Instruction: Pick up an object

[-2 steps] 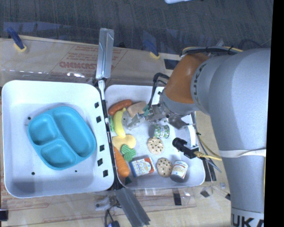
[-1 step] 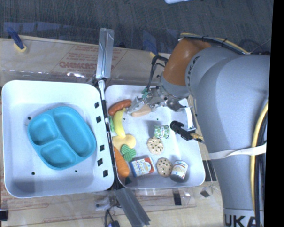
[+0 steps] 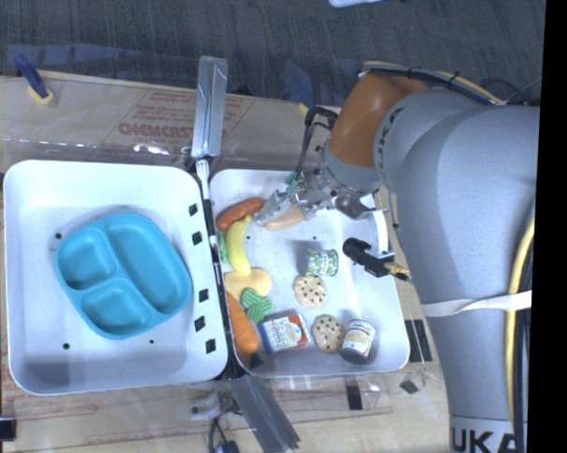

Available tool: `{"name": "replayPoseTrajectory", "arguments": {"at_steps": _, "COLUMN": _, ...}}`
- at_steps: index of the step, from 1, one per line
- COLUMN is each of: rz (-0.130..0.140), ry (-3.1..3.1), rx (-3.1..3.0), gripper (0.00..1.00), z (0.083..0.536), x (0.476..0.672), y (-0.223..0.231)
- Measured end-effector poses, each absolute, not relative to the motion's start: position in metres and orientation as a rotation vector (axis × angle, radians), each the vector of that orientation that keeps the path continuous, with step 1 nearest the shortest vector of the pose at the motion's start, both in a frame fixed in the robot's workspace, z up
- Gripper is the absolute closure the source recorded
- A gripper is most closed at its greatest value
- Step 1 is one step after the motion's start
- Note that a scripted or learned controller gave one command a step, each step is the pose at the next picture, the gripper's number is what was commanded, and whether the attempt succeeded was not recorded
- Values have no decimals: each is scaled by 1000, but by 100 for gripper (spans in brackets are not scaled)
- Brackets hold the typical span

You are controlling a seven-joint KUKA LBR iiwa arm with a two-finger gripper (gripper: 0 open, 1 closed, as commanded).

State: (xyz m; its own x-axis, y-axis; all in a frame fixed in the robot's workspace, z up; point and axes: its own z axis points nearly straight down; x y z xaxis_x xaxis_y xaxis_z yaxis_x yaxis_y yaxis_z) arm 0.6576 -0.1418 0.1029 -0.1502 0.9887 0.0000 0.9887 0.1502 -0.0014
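Note:
My gripper [image 3: 296, 195] hangs low over the back of the right bin [image 3: 390, 319], reaching in from the right under the orange wrist band. A pale tan piece [image 3: 281, 218] lies right at its tip, and contact between them is unclear. Close by on the left are a red sausage [image 3: 239, 210] and a yellow banana [image 3: 236, 248]. Further forward I see a green can [image 3: 323, 262], two cookies [image 3: 310, 291] [image 3: 328, 332], a small tin [image 3: 358, 339], a blue and orange carton [image 3: 284, 333], a green piece [image 3: 256, 304] and a carrot [image 3: 244, 331].
The left bin [image 3: 31, 200] holds a blue divided plate [image 3: 122, 272]. A ridge with black clips [image 3: 205, 264] separates the bins. The arm's grey body [image 3: 462, 229] covers the bench's right side. A black part [image 3: 365, 256] juts over the right bin's right wall.

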Motion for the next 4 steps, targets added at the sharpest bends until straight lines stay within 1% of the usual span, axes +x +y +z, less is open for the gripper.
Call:
{"name": "replayPoseTrajectory", "arguments": {"at_steps": 1, "rz": 0, "ry": -2272, "rx": -2173, "gripper": 100, "z": 93, "x": 658, "y": -196}}
{"name": "replayPoseTrajectory", "arguments": {"at_steps": 2, "rz": 2, "ry": -2139, "rx": -2294, "gripper": 100, "z": 92, "x": 657, "y": -132}}
{"name": "replayPoseTrajectory", "arguments": {"at_steps": 3, "rz": 5, "ry": -2189, "rx": -2245, "gripper": 100, "z": 91, "x": 656, "y": -110}}
{"name": "replayPoseTrajectory", "arguments": {"at_steps": 4, "rz": -10, "ry": -2200, "rx": -2249, "gripper": 100, "z": 197, "x": 659, "y": -57}}
